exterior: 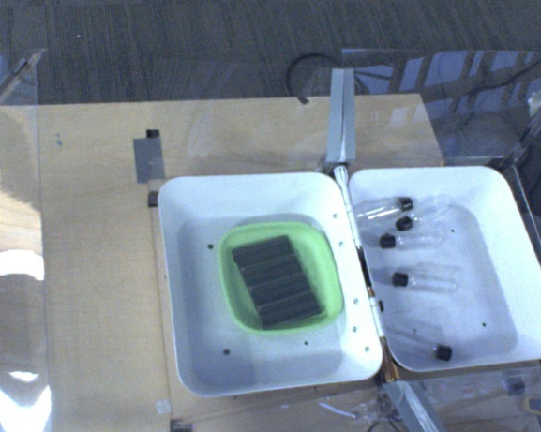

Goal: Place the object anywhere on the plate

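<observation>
A green square plate sits in the left white bin. On the plate lies a dark grey ribbed block, tilted a little. In the right white bin lie several clear plastic vials with black caps: one near the top, one below it, one in the middle and one near the front edge.
A metal bar runs up from the seam between the two bins. A small grey bracket sits on the wooden bench behind the left bin. Clear plastic sheeting covers the bench at left.
</observation>
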`<control>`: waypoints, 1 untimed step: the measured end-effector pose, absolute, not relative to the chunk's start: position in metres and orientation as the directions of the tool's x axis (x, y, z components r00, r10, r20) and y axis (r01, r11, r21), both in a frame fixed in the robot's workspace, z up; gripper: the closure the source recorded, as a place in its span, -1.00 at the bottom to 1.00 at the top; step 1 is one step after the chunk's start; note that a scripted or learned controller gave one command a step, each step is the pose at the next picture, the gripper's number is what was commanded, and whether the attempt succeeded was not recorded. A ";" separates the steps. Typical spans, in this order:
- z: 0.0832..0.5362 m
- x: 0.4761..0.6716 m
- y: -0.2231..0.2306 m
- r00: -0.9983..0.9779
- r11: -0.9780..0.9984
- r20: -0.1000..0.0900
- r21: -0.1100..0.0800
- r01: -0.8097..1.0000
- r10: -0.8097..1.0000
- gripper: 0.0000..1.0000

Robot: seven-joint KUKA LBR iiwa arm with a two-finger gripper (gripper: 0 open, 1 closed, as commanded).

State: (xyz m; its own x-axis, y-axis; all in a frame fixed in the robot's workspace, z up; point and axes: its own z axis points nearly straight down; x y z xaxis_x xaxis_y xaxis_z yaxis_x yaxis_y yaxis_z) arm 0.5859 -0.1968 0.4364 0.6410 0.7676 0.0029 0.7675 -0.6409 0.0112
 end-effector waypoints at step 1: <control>0.436 0.572 -0.198 0.740 -0.740 0.003 0.008 0.673 0.673 -1.00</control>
State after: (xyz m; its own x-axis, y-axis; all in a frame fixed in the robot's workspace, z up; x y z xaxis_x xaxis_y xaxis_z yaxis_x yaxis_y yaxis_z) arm 0.5720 -0.1979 0.4359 0.7400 0.6726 0.0031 0.6725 -0.7400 0.0078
